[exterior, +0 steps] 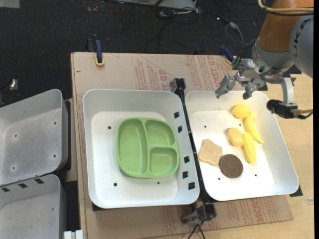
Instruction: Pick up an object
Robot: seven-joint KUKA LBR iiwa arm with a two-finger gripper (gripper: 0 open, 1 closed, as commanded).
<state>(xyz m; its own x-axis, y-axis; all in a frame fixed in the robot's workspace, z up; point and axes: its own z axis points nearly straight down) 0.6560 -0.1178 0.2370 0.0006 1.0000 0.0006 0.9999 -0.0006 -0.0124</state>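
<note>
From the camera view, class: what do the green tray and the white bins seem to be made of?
Green tray: probably moulded plastic, matte to satin, with one even colour and soft rounded compartment edges. White bins: thin plastic or painted metal, hard to tell; smooth, faintly glossy, with rounded corners.

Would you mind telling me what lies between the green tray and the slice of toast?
In the camera view, the two bins' adjoining rims with black clips separate the green tray from the toast; otherwise bare white floor.
</note>
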